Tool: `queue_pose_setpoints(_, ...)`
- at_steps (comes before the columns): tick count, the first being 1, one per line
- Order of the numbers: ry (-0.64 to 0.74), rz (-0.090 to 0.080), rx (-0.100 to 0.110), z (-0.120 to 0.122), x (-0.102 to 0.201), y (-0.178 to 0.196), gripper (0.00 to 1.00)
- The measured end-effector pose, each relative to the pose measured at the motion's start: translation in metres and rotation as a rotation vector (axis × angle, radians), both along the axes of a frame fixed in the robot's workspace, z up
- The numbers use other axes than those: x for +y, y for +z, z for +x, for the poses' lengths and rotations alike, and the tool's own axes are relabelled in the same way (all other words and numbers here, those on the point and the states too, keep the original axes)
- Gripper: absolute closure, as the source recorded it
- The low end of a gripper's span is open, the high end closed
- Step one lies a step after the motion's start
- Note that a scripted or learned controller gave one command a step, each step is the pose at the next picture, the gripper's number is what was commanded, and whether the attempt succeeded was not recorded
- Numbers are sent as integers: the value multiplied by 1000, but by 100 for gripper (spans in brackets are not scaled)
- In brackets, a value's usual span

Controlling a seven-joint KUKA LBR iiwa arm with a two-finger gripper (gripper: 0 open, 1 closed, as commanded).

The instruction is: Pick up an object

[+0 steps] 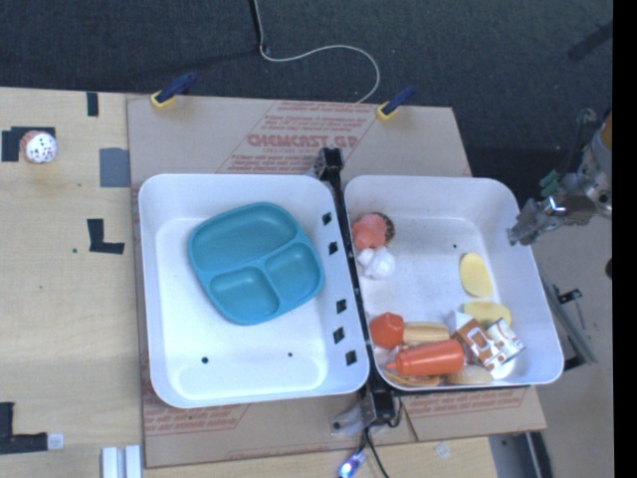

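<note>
Red print "CHEMCAST GP" readable on the cardboard sheet (299, 137) under the bins, well to the left of the fingers (528, 222) and farther back. Smaller red lines around it too blurred to read. Nothing else legible.

Toys cluster in the right bin (498, 199) — an orange carrot (430, 358) lying flat along the near edge, yellow pieces (477, 275) by the right wall, a pink lump (369, 231) against the left wall.
</note>
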State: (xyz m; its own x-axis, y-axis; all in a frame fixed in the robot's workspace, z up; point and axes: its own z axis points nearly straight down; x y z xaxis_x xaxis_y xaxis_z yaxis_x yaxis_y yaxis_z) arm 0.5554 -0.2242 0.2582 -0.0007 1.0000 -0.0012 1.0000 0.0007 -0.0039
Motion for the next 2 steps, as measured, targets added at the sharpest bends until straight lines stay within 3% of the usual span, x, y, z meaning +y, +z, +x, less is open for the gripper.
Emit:
queue_pose_setpoints(1, 2, 2, 1, 44, 2, -71, 100)
queue_pose_setpoints(2, 9, 0, -17, 83, 69, 42, 100)
